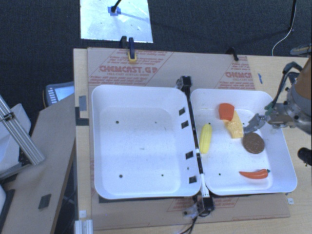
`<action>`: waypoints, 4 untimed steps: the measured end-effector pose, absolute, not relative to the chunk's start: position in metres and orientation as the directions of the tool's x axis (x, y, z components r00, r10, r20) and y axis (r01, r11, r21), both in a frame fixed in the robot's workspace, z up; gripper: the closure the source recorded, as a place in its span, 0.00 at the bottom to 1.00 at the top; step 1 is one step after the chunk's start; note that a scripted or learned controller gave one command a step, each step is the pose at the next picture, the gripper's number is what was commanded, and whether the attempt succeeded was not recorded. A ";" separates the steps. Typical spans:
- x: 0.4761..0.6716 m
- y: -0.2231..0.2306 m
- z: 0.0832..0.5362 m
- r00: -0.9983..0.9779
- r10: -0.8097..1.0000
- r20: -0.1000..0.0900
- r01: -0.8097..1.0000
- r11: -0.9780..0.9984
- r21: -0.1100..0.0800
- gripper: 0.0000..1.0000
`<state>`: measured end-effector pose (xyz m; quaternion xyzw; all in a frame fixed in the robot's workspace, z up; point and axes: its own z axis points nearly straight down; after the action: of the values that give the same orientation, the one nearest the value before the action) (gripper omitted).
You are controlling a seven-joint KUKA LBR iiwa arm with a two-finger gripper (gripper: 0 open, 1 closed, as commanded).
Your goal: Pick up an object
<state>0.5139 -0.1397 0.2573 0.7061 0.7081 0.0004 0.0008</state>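
Gripper (253,123) of mine hangs over the right bin (287,179), and its metal tip is just beside the yellow wedge (235,127) and just above the brown round disc (254,143). I cannot tell how it is set, because the view is too blurred there. Nothing is held by me. The wedge touches the orange piece (225,111), which lies just behind it. The yellow corn (205,138) is further to the far side from me, near the wall between the bins, and the red chili (254,174) lies well apart, toward the front rim. I judge these to be light plastic toys, stiff and a little slippery. The disc is flat and low, so hard to pinch. The wedge is the nearest; I would take it across its narrow sides.
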 end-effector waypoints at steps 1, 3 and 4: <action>0.574 -0.124 0.336 -0.008 1.000 -0.003 1.000 0.008 0.014 0.00; 0.670 -0.156 0.439 -0.006 1.000 -0.004 1.000 0.006 0.011 0.00; 0.668 -0.196 0.534 0.001 1.000 -0.006 1.000 -0.001 0.014 0.00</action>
<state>0.6677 -0.1958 0.5345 0.7075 0.7067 0.0026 0.0070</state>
